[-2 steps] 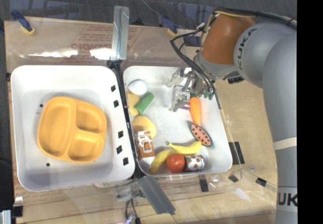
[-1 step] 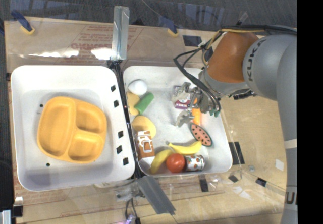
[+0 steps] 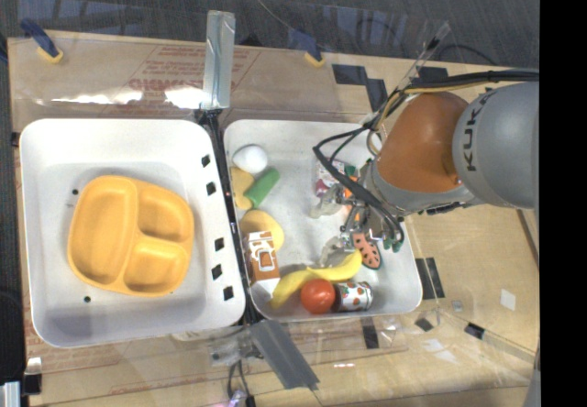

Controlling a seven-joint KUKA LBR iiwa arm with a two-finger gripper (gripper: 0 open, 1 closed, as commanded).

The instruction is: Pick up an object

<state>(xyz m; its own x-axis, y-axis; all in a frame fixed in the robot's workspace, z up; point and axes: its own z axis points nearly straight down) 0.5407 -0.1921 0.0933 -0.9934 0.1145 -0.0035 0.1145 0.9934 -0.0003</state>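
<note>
at the near edge of the right bin (image 3: 408,291) you have a red tomato (image 3: 317,296) touching a small can (image 3: 353,297) that lies on its side just to its right. a banana (image 3: 312,277) curves over both of them, its right end reaching under the arm's tooling. left of that, against the bin's left wall, sits a small orange and white carton (image 3: 261,256), with a pale yellow rounded piece (image 3: 264,227) touching its far side.

the fingers (image 3: 347,233) hang over the middle of the right bin, just beyond the banana's right end, wrapped in cables; you cannot tell from this view whether they are spread or pressed together, and nothing can be seen between them. a red-orange spotted piece (image 3: 370,252) lies just to their right and a touch nearer, and a pale crumpled packet (image 3: 326,192) lies just beyond them.

the arm (image 3: 477,148) comes in from the right, its orange band (image 3: 417,144) over the bin's right rim.

further back along the left wall, a green cylinder (image 3: 264,186) lies tilted beside another yellow piece (image 3: 240,183), and a white ball (image 3: 250,159) rests at the far left corner.

in the left bin (image 3: 37,213), a yellow divided tray (image 3: 131,234) lies flat near the middle. both bins sit on the desk (image 3: 477,304).
</note>
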